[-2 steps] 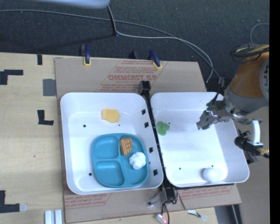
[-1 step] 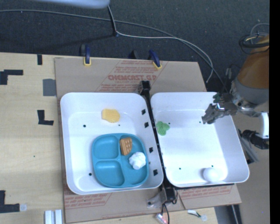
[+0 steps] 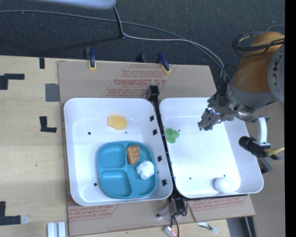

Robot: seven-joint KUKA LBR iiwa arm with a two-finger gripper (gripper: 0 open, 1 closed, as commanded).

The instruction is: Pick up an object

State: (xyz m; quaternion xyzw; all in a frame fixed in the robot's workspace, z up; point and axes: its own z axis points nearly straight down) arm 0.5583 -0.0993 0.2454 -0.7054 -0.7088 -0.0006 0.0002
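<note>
My gripper (image 3: 209, 121) hangs over the right bin (image 3: 199, 152); how far open, I cannot tell. I'd shift it left above the green piece (image 3: 172, 135) beside the divider, then descend straight.

Arm (image 3: 259, 69): cut off by the right edge, its base out of frame. Gripper (image 3: 206, 124): fingertips too small and dark to resolve. Blurred pale shape (image 3: 78, 3): cropped by the top edge, unidentifiable. Cables (image 3: 171, 227) below the bins: ends cropped.
</note>
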